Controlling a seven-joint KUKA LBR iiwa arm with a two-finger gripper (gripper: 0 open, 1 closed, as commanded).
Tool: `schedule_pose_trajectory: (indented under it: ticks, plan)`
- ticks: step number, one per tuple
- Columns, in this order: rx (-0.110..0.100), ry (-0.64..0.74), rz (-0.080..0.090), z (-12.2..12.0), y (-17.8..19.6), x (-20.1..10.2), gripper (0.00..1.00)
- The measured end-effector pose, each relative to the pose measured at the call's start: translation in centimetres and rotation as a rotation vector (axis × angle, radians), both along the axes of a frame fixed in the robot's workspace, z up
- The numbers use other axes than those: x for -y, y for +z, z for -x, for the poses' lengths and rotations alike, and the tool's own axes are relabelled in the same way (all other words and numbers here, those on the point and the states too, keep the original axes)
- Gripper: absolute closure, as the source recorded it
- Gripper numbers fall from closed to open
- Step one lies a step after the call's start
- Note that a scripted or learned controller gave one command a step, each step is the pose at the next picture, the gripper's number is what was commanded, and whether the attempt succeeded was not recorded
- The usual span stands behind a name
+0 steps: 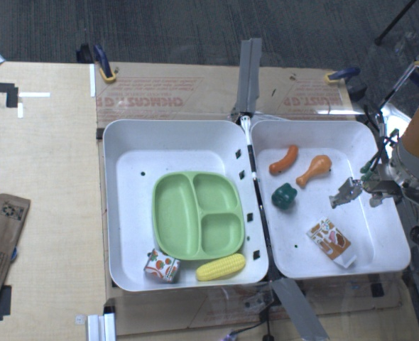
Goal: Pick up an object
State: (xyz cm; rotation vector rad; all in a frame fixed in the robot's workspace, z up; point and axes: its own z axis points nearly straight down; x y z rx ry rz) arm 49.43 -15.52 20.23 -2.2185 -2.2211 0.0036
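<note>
My gripper [360, 196] hangs over the right side of the right bin [380, 261], open with nothing between its fingers. In that bin lie an orange carrot [283, 159], a tan chicken drumstick [314, 170], a dark green pepper [284, 196] and a white and brown snack packet [330, 242]. The packet is just below and left of the gripper, apart from it. The drumstick lies up and to its left.
The left bin [124, 190] holds a green divided plate [199, 214], a yellow corn cob [220, 266] and a small red and white carton [162, 267]. A grey divider [250, 84] stands between the bins at the back. The arm [415, 155] comes in at the right edge.
</note>
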Motion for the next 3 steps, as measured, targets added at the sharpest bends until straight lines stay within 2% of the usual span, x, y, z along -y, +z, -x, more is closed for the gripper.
schedule_pose_trajectory:
  ticks: [1,2,3]
  plan:
    - [-0.001,0.0,0.0,-0.1,0.8,0.0,1.0]
    - [-0.001,0.0,0.0,-0.1,0.8,0.0,0.0]
    - [0.0,0.19,-0.001,0.0,-2.8,-1.3,0.0]
